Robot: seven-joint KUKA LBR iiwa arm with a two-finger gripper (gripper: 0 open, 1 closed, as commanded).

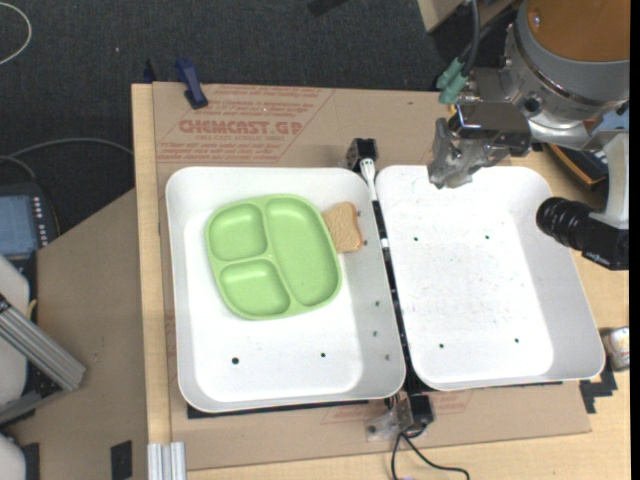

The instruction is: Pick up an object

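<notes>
While the grey two-finger gripper (452,171) hangs over the right white bin's (500,298) far-left corner, fingers seemingly narrow and holding nothing, we judge our target, the tan biscuit-like slab (344,227) beside the green divided plate (272,256), lies leftward, its long axis running near-to-far.

The grey arm (575,38) enters from the upper right, its orange band broad and close to the camera. Below the band the wrist narrows to a metal housing with cables running alongside. The gripper (450,173) points downward at the arm's lower left end, hanging at a slight tilt.
</notes>
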